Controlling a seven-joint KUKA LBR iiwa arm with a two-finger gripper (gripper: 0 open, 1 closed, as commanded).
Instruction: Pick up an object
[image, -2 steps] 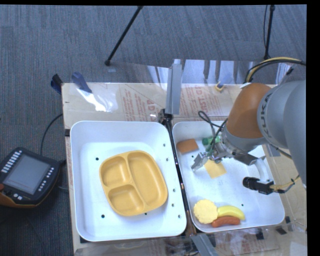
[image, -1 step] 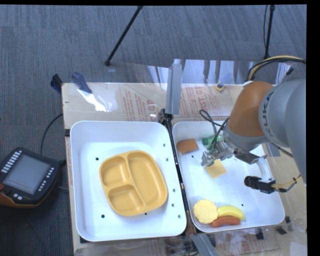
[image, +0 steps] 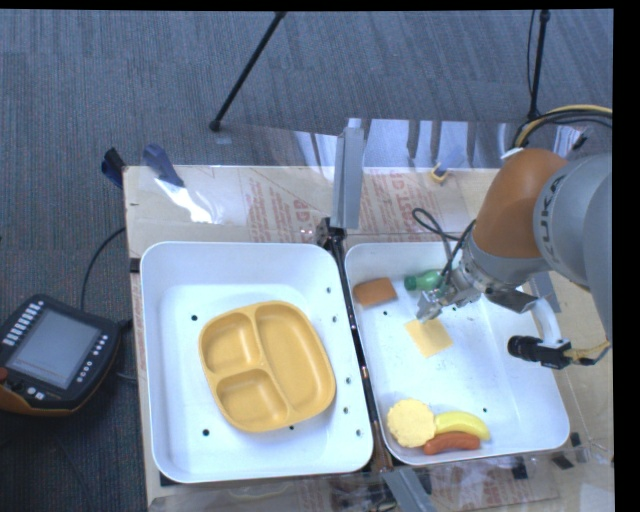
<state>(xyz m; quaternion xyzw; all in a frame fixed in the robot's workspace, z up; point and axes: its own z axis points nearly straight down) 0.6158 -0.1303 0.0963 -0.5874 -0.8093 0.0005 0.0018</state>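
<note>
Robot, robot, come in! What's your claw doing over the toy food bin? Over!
Gripper low in right bin, fingers unclear. Just above yellow cheese slice, green item beside it. Nothing seen held. Brown toast close by, left.

Open floor right of cheese slice (image: 430, 337)

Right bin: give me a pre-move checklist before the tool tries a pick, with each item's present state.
1. Tool is over the right bin, inside its walls: ok.
2. A target lies near the tool; the yellow cheese slice sits just below it: ok.
3. Whether the tool touches the slice or hangs above it: cannot tell.
4. Slice lies apart from the brown toast piece and the green item: ok.
5. Green item is partly hidden by the tool, so its shape is unclear: cannot tell.
6. Yellow tray sits in the left bin, out of the way: ok.
</note>
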